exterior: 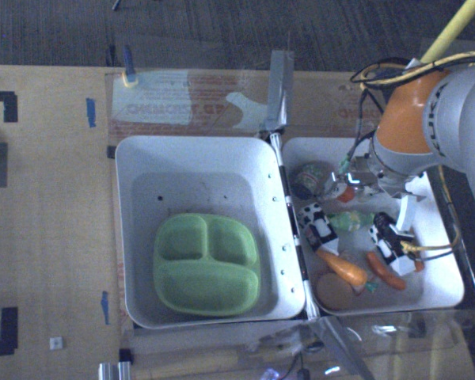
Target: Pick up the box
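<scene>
A small black-and-white box (318, 226) lies in the right bin (451, 291), near its left wall. My gripper (347, 188) hangs over the back middle of that bin, up and to the right of the box and apart from it. A small red thing (347, 197) sits right under the gripper. Nothing can be made out in its grasp.
The right bin also holds a round tin (307, 179) at the back left, a green item (350, 222), two carrots (342, 268) (386, 274) and a brown round piece (335, 291) at the front. A green divided plate (207, 264) lies in the left bin (134, 180).
</scene>
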Controlling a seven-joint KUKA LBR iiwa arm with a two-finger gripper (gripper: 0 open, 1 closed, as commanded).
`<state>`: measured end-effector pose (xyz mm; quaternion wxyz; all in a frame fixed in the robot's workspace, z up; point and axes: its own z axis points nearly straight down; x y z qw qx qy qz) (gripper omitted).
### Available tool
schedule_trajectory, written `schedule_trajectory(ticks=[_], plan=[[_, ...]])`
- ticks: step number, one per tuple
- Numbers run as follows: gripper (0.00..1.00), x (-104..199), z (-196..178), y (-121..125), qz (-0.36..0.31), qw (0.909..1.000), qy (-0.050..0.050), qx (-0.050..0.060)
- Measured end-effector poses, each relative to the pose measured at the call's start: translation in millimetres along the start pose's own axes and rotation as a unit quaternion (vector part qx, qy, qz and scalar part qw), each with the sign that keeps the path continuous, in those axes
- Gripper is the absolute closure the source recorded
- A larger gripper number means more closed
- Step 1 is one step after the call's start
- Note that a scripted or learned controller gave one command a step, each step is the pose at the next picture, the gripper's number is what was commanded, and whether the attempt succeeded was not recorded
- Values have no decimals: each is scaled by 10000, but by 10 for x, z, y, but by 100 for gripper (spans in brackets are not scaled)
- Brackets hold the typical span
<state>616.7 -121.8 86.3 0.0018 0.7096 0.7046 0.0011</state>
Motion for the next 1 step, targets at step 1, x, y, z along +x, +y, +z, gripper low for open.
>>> schedule_trajectory(ticks=[1], plan=[[0, -112, -1, -335, 0, 10000, 4, 9]])
